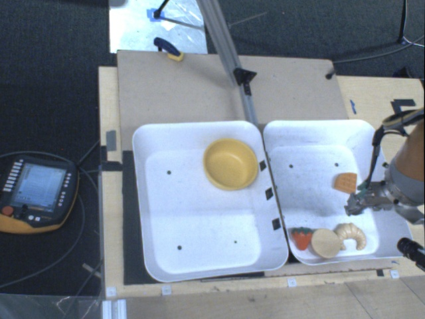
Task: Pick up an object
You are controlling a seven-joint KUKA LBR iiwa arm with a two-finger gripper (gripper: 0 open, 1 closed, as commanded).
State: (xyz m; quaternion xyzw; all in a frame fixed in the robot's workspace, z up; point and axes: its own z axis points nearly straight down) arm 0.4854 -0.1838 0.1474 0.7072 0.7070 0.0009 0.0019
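Orange wedge [344, 182] lies near the right bin's [312, 133] right wall, just beside your gripper [357, 205]. Its opening I cannot tell. Centre over the wedge before descending, clear of the wall.

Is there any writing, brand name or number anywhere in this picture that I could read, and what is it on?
No text can be read here.
Handheld controller on the floor, left: its lit screen shows rows that may be text, too blurred to read.
Dark mark on the bench at far right: a shape, perhaps a letter, not legible.
White bins, yellow bowl: no lettering visible.
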